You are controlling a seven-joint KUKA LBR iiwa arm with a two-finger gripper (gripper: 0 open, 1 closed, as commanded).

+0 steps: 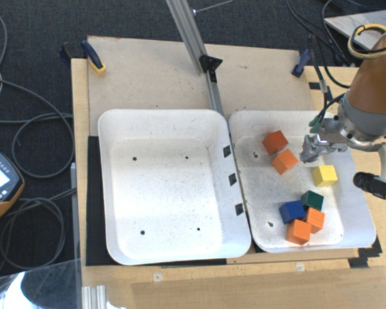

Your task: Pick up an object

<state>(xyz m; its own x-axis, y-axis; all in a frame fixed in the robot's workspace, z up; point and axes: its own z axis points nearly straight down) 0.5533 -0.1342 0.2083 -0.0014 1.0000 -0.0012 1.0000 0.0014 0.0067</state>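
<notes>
The metal two-finger gripper [311, 149] was seen above the right white bin [257, 237], finger state undeterminable, the small yellow cube [325, 175] at five o'clock.

A pale wooden counter [148, 76] stood on dark carpet [32, 18]. Black cables [26, 124] looped at nine o'clock, and a metal pole [190, 28] slanted toward twelve o'clock.

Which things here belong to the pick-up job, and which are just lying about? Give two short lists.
Belong to the job:
gripper
right bin
two upper orange blocks
yellow block
blue block
green block
two lower orange blocks

Just lying about:
left bin
blue clamps
loose cables
slanted metal bar
</notes>
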